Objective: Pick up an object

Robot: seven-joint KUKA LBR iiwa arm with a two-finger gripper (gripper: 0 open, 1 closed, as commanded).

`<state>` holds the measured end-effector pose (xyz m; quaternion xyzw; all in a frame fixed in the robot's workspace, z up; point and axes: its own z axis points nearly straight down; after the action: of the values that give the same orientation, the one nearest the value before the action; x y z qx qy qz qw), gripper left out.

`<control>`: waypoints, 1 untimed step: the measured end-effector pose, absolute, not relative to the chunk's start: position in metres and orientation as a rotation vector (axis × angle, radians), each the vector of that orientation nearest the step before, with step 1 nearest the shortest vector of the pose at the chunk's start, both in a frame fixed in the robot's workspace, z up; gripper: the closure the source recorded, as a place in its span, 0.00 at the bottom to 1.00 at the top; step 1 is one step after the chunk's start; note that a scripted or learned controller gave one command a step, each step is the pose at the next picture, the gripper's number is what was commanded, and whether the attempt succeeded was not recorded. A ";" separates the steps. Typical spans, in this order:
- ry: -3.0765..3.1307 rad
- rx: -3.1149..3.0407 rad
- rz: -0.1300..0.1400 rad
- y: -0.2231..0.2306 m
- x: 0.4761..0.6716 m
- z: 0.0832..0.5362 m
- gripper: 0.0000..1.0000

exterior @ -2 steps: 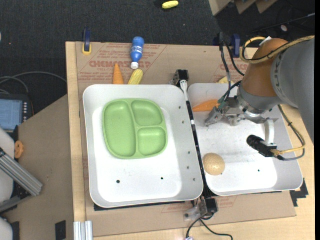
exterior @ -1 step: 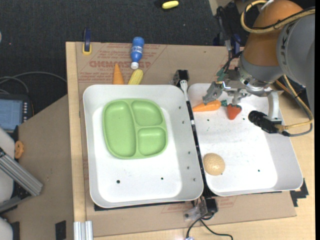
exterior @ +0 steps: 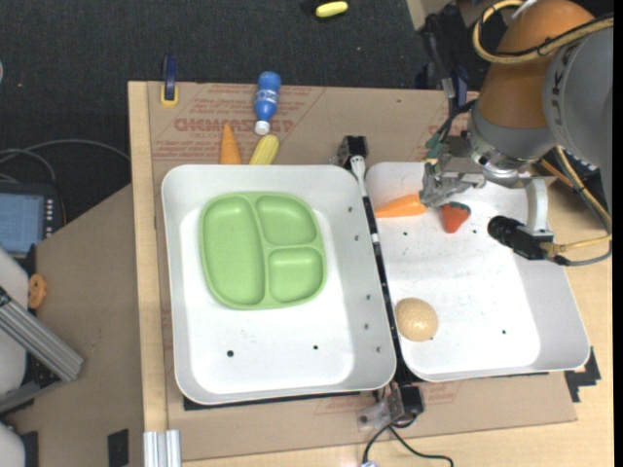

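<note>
The gripper hangs low over the far left corner of the right bin, between 2 toys: an orange carrot just to its left, long axis running left to right, and a small red piece just to its near side. I cannot tell how it is set or whether it holds anything. A tan egg lies well apart, near the bin's left wall.

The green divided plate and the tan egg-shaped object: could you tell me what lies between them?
In the camera view, the two bins' adjoining rims run between the green divided plate and the tan egg-shaped object; otherwise only bare white bin floor.
</note>
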<state>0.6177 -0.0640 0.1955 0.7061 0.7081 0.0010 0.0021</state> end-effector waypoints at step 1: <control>2.227 2.203 0.019 0.023 0.665 0.286 1.00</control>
<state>0.6646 0.0229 0.2858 0.7033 0.7109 0.0062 0.0043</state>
